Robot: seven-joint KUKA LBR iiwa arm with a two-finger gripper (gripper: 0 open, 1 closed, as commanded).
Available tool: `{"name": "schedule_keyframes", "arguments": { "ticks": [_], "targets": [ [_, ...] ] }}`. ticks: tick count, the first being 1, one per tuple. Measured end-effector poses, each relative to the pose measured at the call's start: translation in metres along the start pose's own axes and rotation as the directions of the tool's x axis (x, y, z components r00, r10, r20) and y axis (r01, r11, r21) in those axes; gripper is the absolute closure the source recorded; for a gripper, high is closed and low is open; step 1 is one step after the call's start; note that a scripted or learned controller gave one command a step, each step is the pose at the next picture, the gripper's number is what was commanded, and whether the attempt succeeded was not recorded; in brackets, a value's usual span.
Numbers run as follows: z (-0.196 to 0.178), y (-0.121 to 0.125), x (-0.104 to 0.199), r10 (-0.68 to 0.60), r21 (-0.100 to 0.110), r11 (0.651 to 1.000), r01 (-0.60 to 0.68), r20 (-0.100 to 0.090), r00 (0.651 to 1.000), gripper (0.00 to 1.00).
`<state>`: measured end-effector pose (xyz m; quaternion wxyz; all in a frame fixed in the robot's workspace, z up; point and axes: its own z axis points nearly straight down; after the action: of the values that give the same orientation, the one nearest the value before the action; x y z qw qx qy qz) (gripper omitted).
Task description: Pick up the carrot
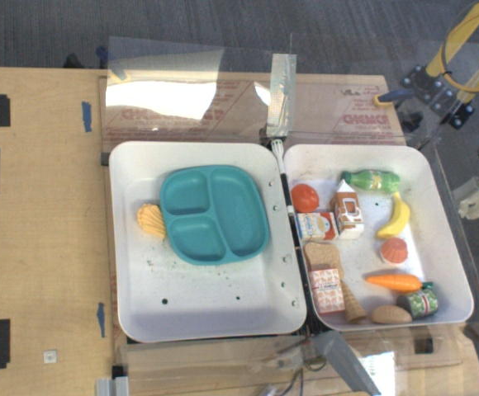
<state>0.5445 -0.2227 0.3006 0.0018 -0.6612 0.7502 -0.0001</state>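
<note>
Orange carrot [394, 282] in right bin [448, 221], just beside green can [422, 303]; labels unreadable; tool's grip impossible to tell.

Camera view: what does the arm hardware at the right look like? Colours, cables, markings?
Upper right: yellow cables loop down into a dark, blocky bracket, with a yellow-orange tab sticking out on its left. At the right edge a pale grey piece pokes in; too little of it shows to tell which part it is. No markings are legible.
</note>
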Motion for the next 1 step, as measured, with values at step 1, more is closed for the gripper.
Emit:
{"name": "schedule_keyframes", "arguments": {
  "ticks": [1],
  "targets": [
    [-0.0231,0.0094,0.0011,-0.415,0.003,0.91,0.415,-0.001,0.91,1.0]
  ]
}}
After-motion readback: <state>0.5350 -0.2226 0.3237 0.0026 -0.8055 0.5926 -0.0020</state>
